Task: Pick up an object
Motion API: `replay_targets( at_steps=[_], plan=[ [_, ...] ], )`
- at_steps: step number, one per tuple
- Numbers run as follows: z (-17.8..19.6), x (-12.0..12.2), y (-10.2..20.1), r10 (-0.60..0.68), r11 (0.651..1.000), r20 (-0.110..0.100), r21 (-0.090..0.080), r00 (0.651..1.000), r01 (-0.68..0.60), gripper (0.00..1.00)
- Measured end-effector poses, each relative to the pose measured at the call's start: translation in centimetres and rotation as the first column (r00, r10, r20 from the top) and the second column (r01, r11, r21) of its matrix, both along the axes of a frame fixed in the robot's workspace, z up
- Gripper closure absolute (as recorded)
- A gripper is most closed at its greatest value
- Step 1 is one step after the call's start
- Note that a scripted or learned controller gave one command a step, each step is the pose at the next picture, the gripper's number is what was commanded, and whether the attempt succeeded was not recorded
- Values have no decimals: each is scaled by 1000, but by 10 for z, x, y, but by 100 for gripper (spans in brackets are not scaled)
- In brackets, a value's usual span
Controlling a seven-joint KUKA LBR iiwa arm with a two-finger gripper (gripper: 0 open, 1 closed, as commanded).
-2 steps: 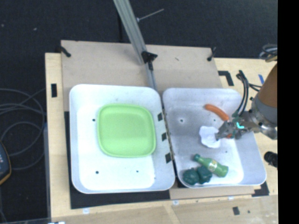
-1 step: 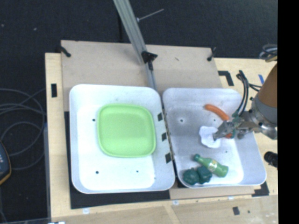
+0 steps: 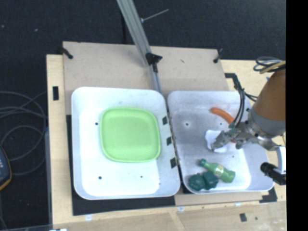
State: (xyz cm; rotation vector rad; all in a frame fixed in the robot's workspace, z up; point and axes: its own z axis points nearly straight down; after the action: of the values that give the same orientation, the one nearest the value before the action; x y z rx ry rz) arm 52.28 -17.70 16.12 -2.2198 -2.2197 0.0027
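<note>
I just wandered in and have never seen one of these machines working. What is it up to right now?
A robot arm reaches in from the right over the right-hand bin. Its hand is down low over a small white object, apparently trying to pick it up, though I can't tell if it has a hold. An orange item lies farther back, and a green bottle and a dark green lump lie near the front. The left bin holds a green plate.
</note>
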Motion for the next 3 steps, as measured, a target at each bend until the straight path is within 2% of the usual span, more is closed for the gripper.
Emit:
replay_targets(
  at_steps=[1,2,3],
  plan=[
    [-42,1,1,-1,1000,0,0,1000,1,0],
    [-61,1,1,-1,1000,3,-1,1000,1,0],
    [-49,2,0,-2,1000,7,-1,1000,2,100]
  ],
)
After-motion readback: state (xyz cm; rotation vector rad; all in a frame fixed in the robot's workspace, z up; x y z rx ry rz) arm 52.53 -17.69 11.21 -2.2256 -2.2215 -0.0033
